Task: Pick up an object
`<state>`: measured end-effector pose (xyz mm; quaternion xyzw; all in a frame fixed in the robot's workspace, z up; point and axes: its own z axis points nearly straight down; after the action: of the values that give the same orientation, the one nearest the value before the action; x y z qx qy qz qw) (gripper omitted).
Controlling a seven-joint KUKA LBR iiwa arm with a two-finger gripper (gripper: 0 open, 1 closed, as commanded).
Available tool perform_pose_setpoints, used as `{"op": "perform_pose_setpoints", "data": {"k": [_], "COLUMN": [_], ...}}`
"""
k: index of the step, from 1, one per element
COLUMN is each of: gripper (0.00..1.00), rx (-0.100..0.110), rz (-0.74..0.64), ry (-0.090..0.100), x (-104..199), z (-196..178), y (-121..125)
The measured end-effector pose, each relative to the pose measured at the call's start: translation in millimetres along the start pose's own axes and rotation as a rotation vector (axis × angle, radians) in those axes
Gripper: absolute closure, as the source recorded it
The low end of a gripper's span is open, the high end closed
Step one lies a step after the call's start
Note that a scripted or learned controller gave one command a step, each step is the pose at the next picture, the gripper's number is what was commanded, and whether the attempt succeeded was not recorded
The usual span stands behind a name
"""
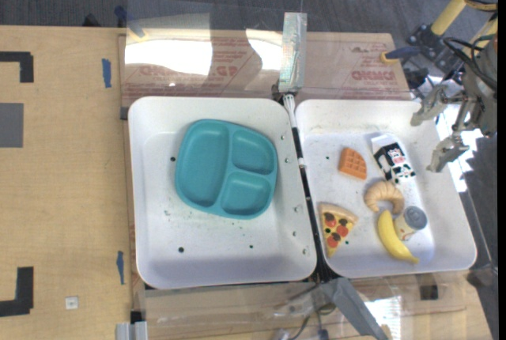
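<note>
Teal divided plate [226,170] in left bin [150,196]; toy foods in right bin [451,247].

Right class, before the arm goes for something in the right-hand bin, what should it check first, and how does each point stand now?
1. Fingers open: ok, they stand apart.
2. Fingers hold nothing: ok, nothing between them.
3. Targets present in right bin: ok, waffle, croissant, pizza slice, banana, small carton.
4. Target standing free: not ok for the banana, it touches the croissant; ok for the waffle.
5. Fingers over a target: not ok, they are at the bin's right edge.
</note>
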<state>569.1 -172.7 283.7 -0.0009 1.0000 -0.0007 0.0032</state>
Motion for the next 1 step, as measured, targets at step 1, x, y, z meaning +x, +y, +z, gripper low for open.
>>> {"op": "perform_pose_setpoints", "data": {"k": [1], "gripper": [0.0], "rx": [-0.004], "rz": [0.152], "ry": [0.014], "x": [54.1], "z": [134.3], "y": [28.6]}}
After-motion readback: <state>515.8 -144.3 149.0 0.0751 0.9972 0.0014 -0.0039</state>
